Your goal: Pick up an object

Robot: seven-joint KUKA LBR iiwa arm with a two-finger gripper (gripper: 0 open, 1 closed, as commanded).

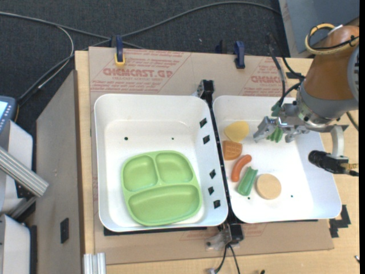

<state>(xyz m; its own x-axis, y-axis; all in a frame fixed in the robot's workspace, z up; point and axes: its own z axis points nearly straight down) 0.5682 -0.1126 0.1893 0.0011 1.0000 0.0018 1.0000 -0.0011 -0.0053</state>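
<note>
My gripper point(278, 131) hangs over the far part of the right bin point(308, 207), reaching in from the right. A small green piece point(278, 135) shows between its metal fingers point(263, 128), and the gripper is shut on it. Below and left of it in the same bin lie a yellow piece point(236, 131), an orange piece point(231, 149), a red-orange sausage point(241, 166), a green stick point(247, 181) and a tan round disc point(268, 186).
The left bin point(108, 153) holds a light green divided plate point(161, 186). A black divider strip point(210, 153) runs between the two bins. The right bin's floor to the right of the disc is bare white.
</note>
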